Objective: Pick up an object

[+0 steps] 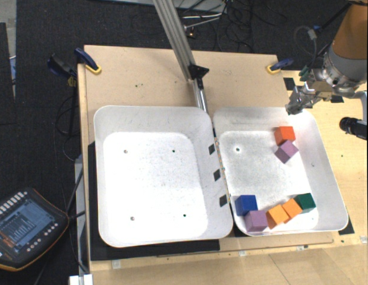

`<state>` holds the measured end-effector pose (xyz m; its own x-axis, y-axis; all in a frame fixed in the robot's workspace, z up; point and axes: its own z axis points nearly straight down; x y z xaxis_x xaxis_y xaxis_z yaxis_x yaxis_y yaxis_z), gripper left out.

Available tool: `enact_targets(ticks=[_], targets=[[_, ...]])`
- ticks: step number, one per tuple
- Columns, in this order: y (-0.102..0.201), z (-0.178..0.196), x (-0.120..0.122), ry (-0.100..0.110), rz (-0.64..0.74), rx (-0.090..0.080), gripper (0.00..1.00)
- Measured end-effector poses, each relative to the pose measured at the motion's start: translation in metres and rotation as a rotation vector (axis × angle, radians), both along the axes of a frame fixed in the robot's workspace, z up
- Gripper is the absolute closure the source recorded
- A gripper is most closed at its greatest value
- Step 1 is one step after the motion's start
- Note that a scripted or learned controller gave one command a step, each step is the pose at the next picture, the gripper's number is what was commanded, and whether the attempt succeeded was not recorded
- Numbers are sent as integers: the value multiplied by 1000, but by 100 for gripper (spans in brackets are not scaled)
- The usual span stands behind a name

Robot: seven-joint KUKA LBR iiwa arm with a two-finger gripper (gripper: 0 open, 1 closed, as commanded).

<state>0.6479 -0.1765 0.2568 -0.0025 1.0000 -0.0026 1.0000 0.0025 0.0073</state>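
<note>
**Around the table**

A tan table (148,76) carries blue-and-yellow clamps at its 11 o'clock (87,61) and 1 o'clock (277,66) corners. A metal pole (175,31) slants in from 12 o'clock — a teach pendant (23,224) lies at 8 o'clock.

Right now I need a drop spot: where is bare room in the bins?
Free: the left white bin, and the right white bin's middle. Crowded: its near edge around the blue cube, and its far corner by the orange cube.
</note>
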Motion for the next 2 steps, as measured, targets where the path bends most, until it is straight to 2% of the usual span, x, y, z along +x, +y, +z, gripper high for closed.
enact_targets(ticks=[1,2], targets=[[58,5,5,5,6,4,100],[110,-12,10,9,5,4,100]])
